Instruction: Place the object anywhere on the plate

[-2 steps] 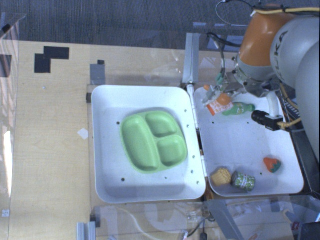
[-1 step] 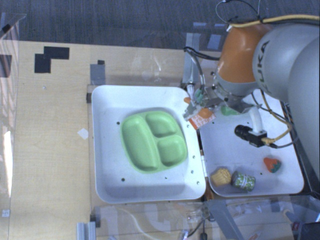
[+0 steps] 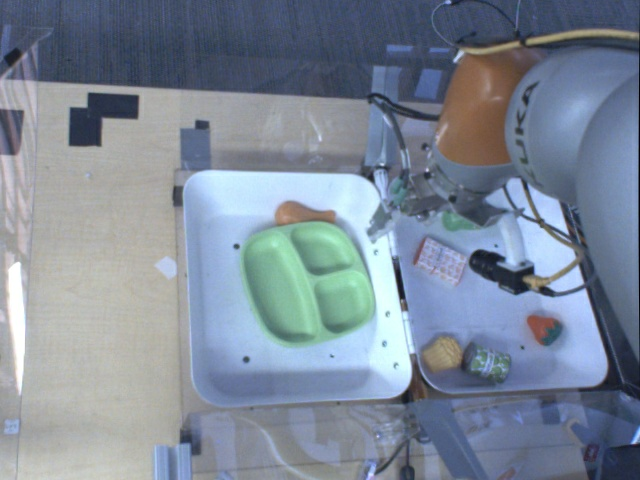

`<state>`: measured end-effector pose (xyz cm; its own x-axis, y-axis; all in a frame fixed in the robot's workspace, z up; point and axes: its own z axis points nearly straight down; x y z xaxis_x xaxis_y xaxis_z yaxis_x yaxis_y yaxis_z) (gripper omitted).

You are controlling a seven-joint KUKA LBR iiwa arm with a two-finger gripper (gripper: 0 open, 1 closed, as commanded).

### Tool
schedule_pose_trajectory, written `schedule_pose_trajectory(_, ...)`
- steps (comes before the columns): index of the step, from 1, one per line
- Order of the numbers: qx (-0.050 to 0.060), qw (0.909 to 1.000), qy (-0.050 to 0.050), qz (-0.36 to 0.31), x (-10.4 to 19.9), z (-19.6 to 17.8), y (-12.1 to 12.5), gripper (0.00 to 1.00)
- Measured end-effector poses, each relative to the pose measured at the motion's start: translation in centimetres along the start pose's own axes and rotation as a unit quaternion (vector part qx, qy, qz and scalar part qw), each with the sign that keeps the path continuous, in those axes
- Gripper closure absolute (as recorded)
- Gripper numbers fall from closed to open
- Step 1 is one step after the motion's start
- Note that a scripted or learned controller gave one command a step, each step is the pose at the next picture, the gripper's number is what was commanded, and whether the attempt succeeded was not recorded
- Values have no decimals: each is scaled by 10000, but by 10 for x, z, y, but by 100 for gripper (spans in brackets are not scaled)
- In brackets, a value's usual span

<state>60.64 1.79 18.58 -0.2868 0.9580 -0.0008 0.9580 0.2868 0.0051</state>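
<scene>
Green and glossy, a three-compartment plastic plate [image 3: 308, 283] lies tilted in the left white bin [image 3: 215, 368], its rounded sections smooth and bare. Touching the plate's far rim, on the bin floor, rests an orange drumstick-shaped toy [image 3: 303, 212], bulbous at one end and tapering to a narrow handle. Above the divide between the two bins hangs the grey arm [image 3: 590, 128] with its orange band [image 3: 482, 108], cables looping around the wrist. Its gripper [image 3: 392, 208] sits low by the left bin's right wall; whether it is closed cannot be told from this angle. In the right bin [image 3: 585, 373] lie a flat pink-and-white patterned packet [image 3: 440, 261], a rough tan lump [image 3: 442, 352], a small green-labelled can [image 3: 487, 364] on its side, an orange-red piece with a green tip [image 3: 544, 329], and a small mint-green object [image 3: 458, 221] partly under the wrist.
</scene>
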Motion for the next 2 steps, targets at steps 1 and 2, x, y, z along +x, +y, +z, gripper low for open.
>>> schedule_pose_trajectory(1,-28,10000,-4,-21,1,-12,2,100)
schedule_pose_trajectory(2,-17,9969,-12,-781,-34,-76,57,100)
